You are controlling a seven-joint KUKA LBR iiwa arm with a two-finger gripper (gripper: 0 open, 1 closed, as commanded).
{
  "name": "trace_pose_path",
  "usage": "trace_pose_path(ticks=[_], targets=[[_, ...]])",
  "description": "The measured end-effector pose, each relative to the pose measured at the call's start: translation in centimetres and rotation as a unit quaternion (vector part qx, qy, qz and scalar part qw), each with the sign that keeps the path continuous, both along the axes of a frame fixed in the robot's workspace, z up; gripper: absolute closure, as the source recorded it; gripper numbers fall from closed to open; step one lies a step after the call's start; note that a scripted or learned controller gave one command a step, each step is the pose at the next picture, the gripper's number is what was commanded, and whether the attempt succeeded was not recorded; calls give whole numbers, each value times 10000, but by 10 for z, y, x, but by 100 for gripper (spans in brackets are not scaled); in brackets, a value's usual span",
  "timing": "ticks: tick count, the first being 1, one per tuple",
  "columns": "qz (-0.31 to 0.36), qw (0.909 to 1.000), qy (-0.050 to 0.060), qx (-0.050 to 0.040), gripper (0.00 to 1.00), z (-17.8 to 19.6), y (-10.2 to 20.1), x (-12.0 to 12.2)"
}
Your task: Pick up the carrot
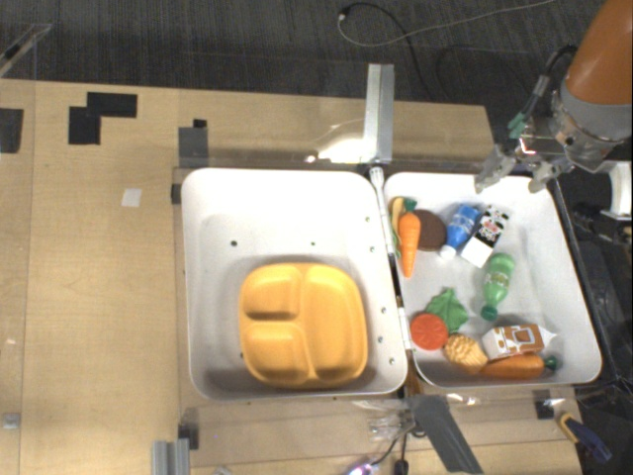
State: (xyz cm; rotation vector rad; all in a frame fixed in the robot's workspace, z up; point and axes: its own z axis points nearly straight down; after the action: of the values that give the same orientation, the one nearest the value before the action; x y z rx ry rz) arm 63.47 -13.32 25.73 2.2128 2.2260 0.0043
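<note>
Camera view is giving me both white bins side by side on the counter (89, 295), and I am reading them from the near edge back. Nearest me in the right bin (579, 295), a smooth orange sausage-shaped toy (514, 367) is lying along the front wall beside a small printed carton (514, 339), a knobbly bread-like piece (463, 350) and a round red tomato (429, 332) with a leafy green piece (450, 308) just behind it. In the left bin (213, 265) a glossy yellow divided plate (303, 323) is sitting alone, likely kept apart as a drop-off spot. Moving farther back, a green bottle (497, 280) is lying tilted in the middle of the right bin, and a blue bottle (461, 228) is resting near a small black-and-white carton (492, 228). The carrot (407, 241), a tapered orange cone with a green top, is lying against the bin's left wall with its tip pointing toward me, touching a dark brown round piece (428, 231) on its right. Farthest away, the tool (516, 172) is hovering over the back right corner of that bin with its two fingers spread apart and nothing between them, well apart from the carrot. I am judging the approach as not yet begun, and the wall beside the carrot may be crowding one finger.
</note>
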Motion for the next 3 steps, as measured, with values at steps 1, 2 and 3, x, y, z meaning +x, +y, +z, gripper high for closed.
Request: trace_pose_path(ticks=[1,2,3], targets=[[729,9973,-103,-40,0,-144,39,-8],[-26,10000,-2,5,0,-72,106,-128],[-1836,9830,-5,14,0,-14,135,-147]])
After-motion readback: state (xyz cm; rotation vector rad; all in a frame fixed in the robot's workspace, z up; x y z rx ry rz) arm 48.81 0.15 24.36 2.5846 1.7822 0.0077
